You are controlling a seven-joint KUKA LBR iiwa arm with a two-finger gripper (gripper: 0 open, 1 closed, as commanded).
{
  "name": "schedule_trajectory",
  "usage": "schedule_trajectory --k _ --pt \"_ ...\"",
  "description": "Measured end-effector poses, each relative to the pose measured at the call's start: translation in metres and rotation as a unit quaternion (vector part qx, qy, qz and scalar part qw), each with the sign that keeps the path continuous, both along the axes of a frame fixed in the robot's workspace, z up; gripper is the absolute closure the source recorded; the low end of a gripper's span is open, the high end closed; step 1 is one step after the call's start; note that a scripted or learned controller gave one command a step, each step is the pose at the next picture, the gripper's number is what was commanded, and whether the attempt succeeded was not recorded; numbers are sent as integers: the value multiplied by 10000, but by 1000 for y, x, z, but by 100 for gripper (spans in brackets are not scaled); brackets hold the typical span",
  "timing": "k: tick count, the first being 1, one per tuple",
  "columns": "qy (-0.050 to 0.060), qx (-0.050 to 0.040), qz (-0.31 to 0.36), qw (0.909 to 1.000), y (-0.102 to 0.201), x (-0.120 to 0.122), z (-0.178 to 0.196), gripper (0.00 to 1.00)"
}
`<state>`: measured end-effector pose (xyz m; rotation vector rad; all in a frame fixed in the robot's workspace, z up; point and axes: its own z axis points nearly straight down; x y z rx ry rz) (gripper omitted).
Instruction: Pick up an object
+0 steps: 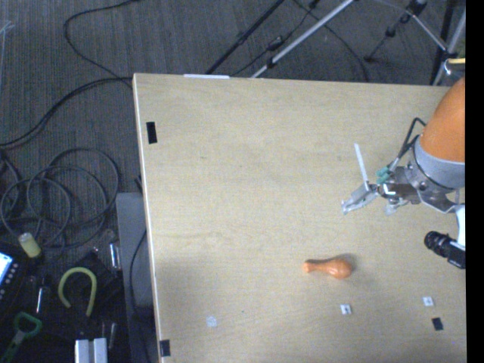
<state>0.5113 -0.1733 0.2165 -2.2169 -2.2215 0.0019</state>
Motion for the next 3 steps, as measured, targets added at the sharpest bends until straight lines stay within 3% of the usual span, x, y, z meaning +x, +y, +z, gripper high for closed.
schedule_trajectory --k 1,2,3 --pt "4 -3 371 9993 11 62 -128 0" --pt "-7 -10 1102 9939 57 95 -133 0" --pt "-4 0 1099 9939 58 94 -125 100"
